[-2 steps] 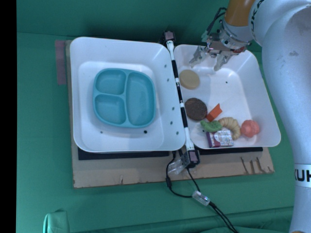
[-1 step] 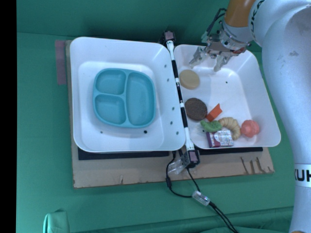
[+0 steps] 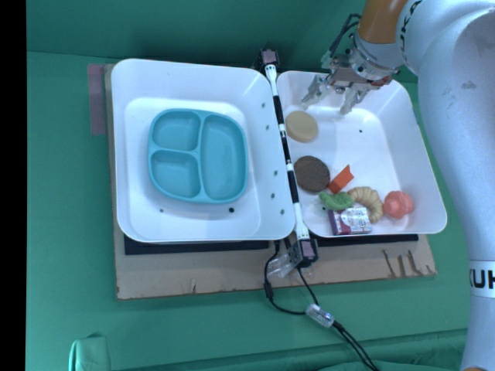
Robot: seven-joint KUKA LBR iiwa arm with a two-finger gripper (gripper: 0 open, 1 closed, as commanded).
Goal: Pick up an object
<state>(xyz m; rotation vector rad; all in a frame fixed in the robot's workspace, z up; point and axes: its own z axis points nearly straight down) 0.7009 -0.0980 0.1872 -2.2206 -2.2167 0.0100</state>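
Looking down, I saw the gripper [image 3: 335,93] with fingers spread and holding nothing, above the right bin [image 3: 387,137]. The tan disc [image 3: 301,126] lay just beside it; I judged it light, stiff and flat, best taken across its edges.

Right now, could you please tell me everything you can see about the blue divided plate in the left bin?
The blue plate is a rounded-square dish, light blue, smooth and plastic-looking. Raised ridges split it into three wells: two smaller ones on the left, one above the other, and one long well on the right. It lies flat and right side up on the floor of the left bin, roughly central. Nothing rests in its wells, and nothing touches it but the bin floor. The gripper hovers over the right bin, well away from it.
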